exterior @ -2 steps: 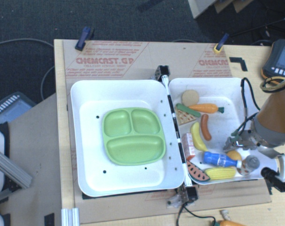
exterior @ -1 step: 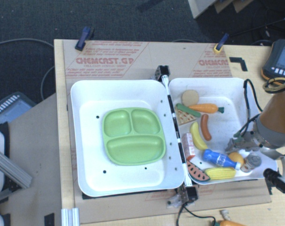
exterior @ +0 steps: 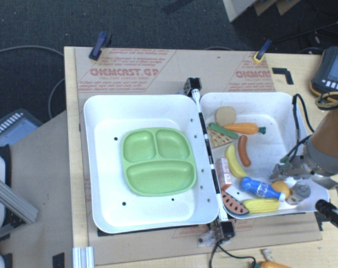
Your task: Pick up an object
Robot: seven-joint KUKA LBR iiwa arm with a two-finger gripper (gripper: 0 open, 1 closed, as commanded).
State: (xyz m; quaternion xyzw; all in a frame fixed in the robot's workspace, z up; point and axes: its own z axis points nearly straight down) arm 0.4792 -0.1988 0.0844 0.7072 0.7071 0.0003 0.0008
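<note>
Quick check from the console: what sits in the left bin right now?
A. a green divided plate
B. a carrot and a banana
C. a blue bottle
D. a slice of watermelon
A. The green divided plate lies alone in the left bin, while the carrot, banana, blue bottle and watermelon slice all lie in the right bin.
</note>
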